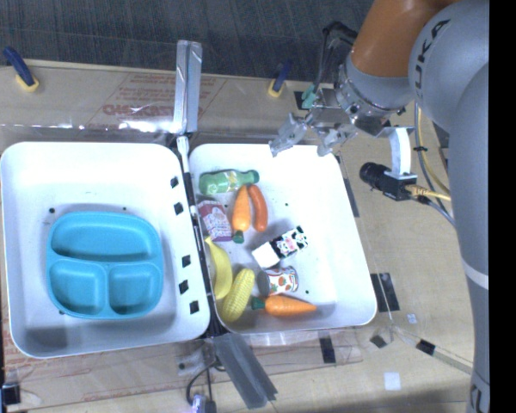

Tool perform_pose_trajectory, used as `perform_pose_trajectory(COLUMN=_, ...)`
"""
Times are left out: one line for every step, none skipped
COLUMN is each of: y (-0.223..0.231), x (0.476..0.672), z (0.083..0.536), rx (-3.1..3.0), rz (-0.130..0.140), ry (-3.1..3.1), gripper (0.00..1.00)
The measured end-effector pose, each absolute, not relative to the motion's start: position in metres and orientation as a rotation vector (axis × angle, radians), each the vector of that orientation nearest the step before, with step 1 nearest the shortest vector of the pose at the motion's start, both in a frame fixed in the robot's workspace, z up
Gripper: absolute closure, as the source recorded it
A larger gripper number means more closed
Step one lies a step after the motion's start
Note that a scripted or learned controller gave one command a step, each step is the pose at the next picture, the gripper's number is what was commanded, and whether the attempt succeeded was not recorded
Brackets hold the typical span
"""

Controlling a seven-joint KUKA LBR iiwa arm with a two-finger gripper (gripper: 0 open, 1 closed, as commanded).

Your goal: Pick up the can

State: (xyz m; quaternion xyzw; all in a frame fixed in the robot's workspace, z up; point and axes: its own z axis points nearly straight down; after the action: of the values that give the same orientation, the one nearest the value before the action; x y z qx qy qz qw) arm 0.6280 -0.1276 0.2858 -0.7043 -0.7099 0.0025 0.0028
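Observation:
A small red-and-white can (281,280) lies in the right bin (354,256) near its front, between a white block (266,254) and a carrot (289,306). A dark red labelled container (213,219), maybe a second can, lies by the bin's left wall. My gripper (308,138) hangs over the bin's far rim, well behind both. It is open, its fingers spread with nothing between them.
The right bin also holds a green bottle (226,181), two orange carrots (248,210), a banana (220,268), a corn cob (237,294) and a black-and-white cow toy (291,242). The left bin (21,196) holds a blue divided tray (106,262).

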Motion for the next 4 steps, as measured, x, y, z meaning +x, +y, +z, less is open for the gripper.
perform_pose_trajectory(y=-0.138, x=0.585, z=0.166, rx=-2.295, rz=0.009, ry=-2.137, gripper=0.00)
perform_pose_trajectory(y=-0.158, x=0.537, z=0.115, rx=-2.493, rz=-0.022, ry=-1.936, gripper=0.00)
perform_pose_trajectory(y=-0.184, x=0.492, z=0.107, rx=-2.640, rz=-0.047, ry=-1.761, gripper=0.00)
perform_pose_trajectory(y=-0.193, x=0.491, z=0.107, rx=-2.886, rz=-0.052, ry=-1.313, gripper=0.00)
